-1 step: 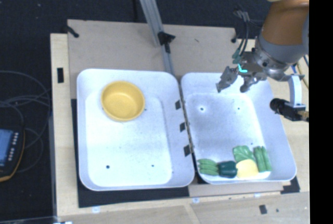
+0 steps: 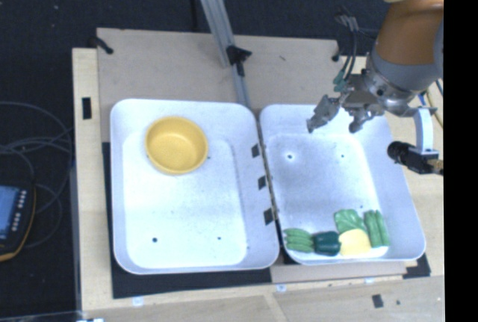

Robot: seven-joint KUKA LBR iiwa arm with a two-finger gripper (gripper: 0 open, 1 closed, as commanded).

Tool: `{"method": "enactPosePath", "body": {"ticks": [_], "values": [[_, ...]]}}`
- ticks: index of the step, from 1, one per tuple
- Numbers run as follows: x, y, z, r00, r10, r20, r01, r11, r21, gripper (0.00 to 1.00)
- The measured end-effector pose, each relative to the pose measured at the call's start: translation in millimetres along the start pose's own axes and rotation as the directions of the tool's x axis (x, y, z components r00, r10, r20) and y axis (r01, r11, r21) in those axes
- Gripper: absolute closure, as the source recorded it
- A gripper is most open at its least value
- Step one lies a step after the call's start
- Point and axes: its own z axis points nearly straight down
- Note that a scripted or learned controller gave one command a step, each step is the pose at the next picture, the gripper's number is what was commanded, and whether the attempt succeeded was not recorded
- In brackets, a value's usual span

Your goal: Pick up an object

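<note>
We've got the gripper (image 2: 335, 118) hanging over the far edge of the right bin (image 2: 396, 186), near its far-right part. Two fingers splayed apart, nothing between them, so it's open and carrying nothing.

Pickable stuff in that bin is all bunched along the near edge, toward the near-right corner: a green vegetable (image 2: 298, 239) lying roughly along the near wall, a dark green piece (image 2: 326, 243) touching it, a yellow piece (image 2: 355, 242) just beside that, a green pepper (image 2: 373, 227) with its long axis running near-to-far against the right side of the yellow one, and a leafy green bit (image 2: 346, 220) just behind the yellow piece. They're touching or nearly so; we can't tell exact overlaps.

Key relation: the cluster sits straight toward the near edge from the gripper, across the bare middle of the bin, slightly to the right. Well apart, with almost the whole bin depth between them.

Other option is the yellow bowl (image 2: 176, 145) in the left bin (image 2: 187, 238), far-left part, standing alone. It's off to the left across the divider between the bins, also well apart.

Our read: no grasp started yet. The cluster is the shorter lateral move, but crowding makes a clean pinch risky; the pepper at the outer end looks the easiest, with the fingers closing across its short axis.
</note>
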Motion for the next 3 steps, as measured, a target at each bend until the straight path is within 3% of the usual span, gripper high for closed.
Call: {"method": "enactPosePath", "body": {"ticks": [3], "values": [[-7.9, 11.0, 134.9, 1.000, 0.000, 0.000, 0.000, 1.000, 0.003, 0.00]]}}
